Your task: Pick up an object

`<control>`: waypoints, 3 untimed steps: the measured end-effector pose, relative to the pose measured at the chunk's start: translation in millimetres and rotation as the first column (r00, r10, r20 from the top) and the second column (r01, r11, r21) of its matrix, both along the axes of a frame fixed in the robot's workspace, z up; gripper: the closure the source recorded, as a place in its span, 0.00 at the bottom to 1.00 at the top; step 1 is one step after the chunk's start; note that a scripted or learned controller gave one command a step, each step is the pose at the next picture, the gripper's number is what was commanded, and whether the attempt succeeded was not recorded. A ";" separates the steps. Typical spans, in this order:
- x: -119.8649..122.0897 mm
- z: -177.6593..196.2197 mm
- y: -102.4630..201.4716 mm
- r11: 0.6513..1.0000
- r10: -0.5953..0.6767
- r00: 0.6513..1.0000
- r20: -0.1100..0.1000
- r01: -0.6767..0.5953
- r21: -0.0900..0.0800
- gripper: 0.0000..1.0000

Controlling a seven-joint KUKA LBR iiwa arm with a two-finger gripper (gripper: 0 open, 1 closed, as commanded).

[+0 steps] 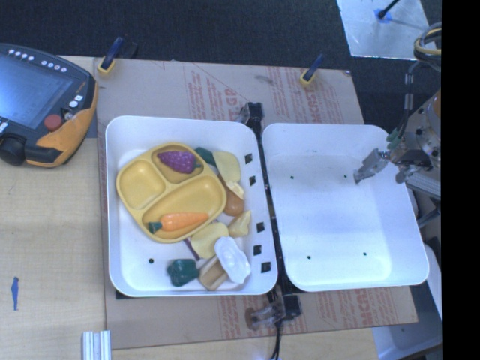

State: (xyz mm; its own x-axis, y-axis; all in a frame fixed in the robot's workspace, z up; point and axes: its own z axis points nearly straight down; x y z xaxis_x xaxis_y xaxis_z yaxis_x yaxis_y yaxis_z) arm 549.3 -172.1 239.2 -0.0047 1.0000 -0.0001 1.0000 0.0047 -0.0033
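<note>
gripper (pixel 381 165): was hanging over the right bin (pixel 337 272), up by its far right corner. One grey finger stuck out to the left, but I couldn't tell if it was released or clenched. Nothing seen in it tbh.

objs: all in the left bin (pixel 131 280), well apart from the gripper. Yellow divided tray (pixel 135 182) w/ a purple grape bunch (pixel 178 160) in the far compartment and an orange carrot (pixel 180 220) in the near one.

loose stuff: yellowish pieces beside the tray on its right, a white lump (pixel 232 259) and a dark green bit (pixel 181 271) toward the near edge.

progress: basically zero imo. No pick made, nothing lifted, every obj sat in the left bin.

left to do: arm had to cross over to the left bin, come down on smth, close and lift.

other: teach pendant (pixel 37 103) sat far left on the bench.
</note>
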 end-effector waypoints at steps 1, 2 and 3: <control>-63.4 -141.4 27.2 1.000 0.000 1.000 -0.016 0.000 0.006 0.00; 38.9 -112.4 -31.9 1.000 0.002 1.000 0.012 -0.001 -0.006 0.00; -77.1 -45.9 -42.2 1.000 -0.008 1.000 0.000 0.008 0.000 0.00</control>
